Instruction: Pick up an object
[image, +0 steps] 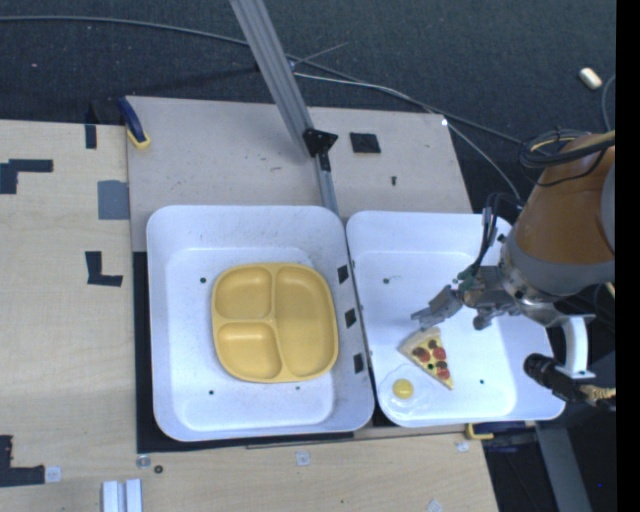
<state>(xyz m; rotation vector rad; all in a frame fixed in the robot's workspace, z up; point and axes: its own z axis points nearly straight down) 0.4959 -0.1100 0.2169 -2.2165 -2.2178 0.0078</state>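
A toy pizza slice (429, 356) with red dots lies in the right bin (400, 240), near its front. A small yellow round piece (402, 389) sits just in front of it by the bin's front wall. My gripper (440, 311) hangs over the right bin, just above and slightly right of the pizza slice's wide end, reaching in from the right. Its fingers look spread with nothing between them. A yellow divided plate (274, 322) rests in the middle of the left bin (180, 250).
A metal pole (285, 80) slants down from the top to the gap between the bins. Cables (500, 150) run across the dark floor behind the bench. The arm's orange and grey body (565, 230) stands over the right bin's right side.
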